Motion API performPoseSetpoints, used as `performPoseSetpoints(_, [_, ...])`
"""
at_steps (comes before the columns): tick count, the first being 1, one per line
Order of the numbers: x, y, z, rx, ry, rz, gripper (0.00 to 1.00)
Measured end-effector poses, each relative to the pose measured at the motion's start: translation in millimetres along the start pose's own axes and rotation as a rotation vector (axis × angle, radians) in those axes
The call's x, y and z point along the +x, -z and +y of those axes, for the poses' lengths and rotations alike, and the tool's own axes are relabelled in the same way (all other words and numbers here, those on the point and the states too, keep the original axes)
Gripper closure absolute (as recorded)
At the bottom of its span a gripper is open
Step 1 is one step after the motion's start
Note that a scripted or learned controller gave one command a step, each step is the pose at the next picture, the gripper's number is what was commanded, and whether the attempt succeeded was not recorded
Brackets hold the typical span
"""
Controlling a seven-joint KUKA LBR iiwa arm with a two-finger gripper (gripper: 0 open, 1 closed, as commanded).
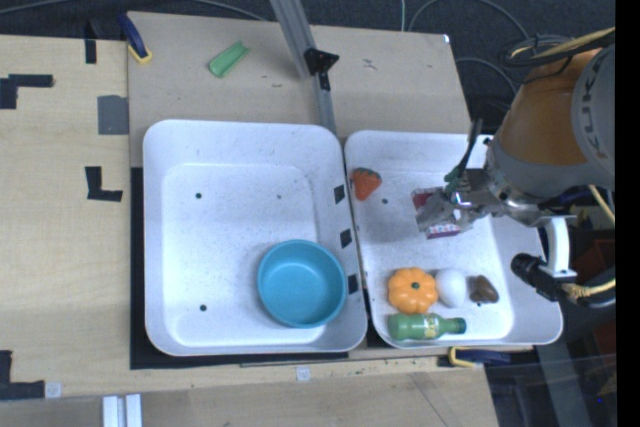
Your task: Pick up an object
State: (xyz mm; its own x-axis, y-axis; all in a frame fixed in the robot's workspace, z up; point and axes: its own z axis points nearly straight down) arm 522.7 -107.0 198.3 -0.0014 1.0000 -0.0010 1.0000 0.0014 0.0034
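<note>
Green bottle (425,326) lies beside the pumpkin (412,289). Whether the gripper (440,212) is shut, I cannot tell. Crowded items could spoil a grab.

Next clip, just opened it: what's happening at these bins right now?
A grey KUKA arm with an orange band reaches in from the right, its gripper low over the right bin. Near it lies a small reddish item I can't identify. Also in that bin are an orange-red piece, a small pumpkin, a white egg-like ball, a brown lump and a green bottle. The left bin holds a blue bowl. No grasp is evident.
</note>
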Motion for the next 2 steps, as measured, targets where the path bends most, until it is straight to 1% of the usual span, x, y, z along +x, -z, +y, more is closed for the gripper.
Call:
performPoseSetpoints(1, [56.4,1.0,-9.6,0.007,0.005,0.003,1.00])
performPoseSetpoints(2, [106.0,18.1,-9.1,0.004,0.006,0.003,1.00])
